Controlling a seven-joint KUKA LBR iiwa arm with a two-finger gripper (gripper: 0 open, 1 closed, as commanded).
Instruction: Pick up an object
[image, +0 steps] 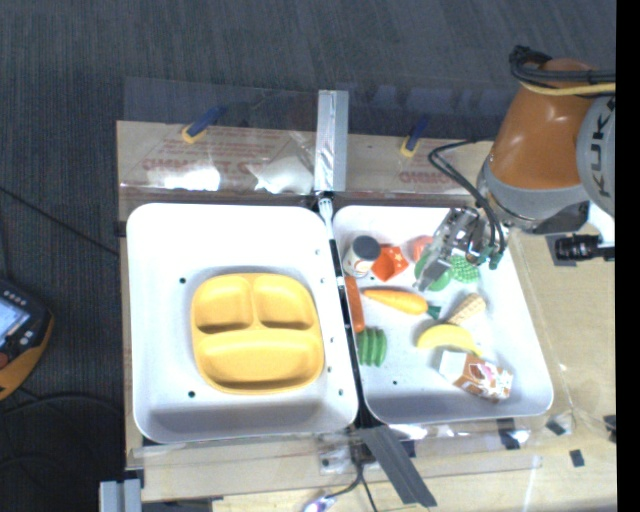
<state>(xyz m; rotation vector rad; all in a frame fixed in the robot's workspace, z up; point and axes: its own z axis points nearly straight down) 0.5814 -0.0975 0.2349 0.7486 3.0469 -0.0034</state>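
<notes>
The right bin (530, 370) holds several toy foods: an orange carrot (396, 299), a green ridged piece (372, 346), a yellow banana (446, 337), a cone-shaped piece (469, 307), a red-orange piece (389, 262), a dark round piece (365, 246), a green item (462, 268) and a wrapped snack (483, 378). My gripper (437, 268) hangs low over the bin's upper middle, just above the carrot's right end and beside the green item. The arm's orange band (540, 125) rises to the upper right.
The left bin (160, 240) bears a yellow divided tray (258, 332). A thin orange stick (353, 305) lies along the wall between the bins. Clear plastic sheeting and clamps sit behind both bins.
</notes>
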